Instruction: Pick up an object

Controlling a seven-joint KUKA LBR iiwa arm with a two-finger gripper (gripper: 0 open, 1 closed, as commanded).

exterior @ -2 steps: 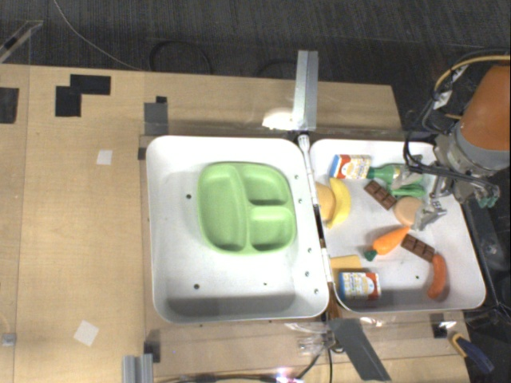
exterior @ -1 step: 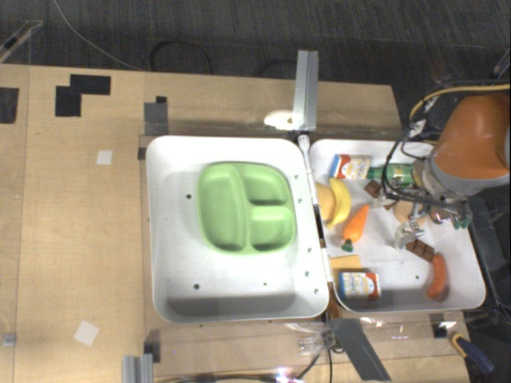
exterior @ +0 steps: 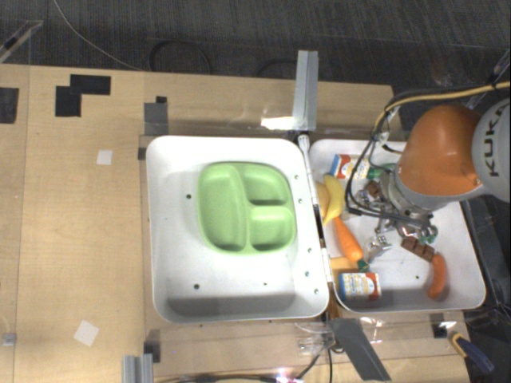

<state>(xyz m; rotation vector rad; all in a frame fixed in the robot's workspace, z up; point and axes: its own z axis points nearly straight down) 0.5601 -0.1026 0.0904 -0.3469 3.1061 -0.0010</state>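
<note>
So the gripper is down in the right bin, hovering right next to the carrot, which lies at its left along the bin's left wall with the banana just above it; can't tell how it's set from this angle. The sausage sits off to its lower right, a small can just below it, and the left bin holds a green divided tray.
</note>
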